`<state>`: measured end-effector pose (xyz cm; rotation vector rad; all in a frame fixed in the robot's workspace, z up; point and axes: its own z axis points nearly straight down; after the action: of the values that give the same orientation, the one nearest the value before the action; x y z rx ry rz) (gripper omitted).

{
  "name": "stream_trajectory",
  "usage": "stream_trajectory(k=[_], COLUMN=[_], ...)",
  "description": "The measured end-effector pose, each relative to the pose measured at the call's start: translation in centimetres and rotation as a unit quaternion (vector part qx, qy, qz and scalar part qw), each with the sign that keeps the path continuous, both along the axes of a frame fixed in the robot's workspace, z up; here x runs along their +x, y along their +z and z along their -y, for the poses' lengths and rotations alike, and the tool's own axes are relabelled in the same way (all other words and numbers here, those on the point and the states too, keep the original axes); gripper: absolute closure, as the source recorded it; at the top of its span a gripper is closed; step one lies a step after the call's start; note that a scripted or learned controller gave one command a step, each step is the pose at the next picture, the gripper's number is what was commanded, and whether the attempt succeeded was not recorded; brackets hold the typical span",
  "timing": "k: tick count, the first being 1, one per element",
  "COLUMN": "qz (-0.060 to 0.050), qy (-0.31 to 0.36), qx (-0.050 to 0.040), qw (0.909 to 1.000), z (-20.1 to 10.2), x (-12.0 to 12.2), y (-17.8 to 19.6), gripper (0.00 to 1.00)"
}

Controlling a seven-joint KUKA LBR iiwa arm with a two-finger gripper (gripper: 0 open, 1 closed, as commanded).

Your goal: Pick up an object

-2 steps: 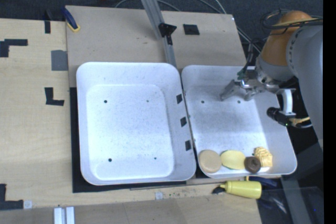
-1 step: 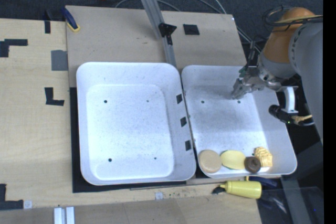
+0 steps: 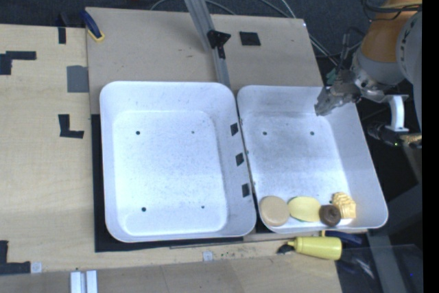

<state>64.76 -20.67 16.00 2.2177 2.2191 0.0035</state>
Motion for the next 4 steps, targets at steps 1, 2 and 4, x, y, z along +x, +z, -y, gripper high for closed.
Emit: stream_trajectory(k=[1, 2, 4], qz=[0.0, -0.002, -0.002], qy=[0.0, 0.002, 0.002], qx=[0.0001, 0.0012, 0.0013], qw=[1.0, 1.0, 1.0], z=[0.0, -5.2, -15.0], x=[0.1, -1.4, -3.7], y=[5.3, 4.4, 6.7], gripper=[1.0, 1.0, 1.0])
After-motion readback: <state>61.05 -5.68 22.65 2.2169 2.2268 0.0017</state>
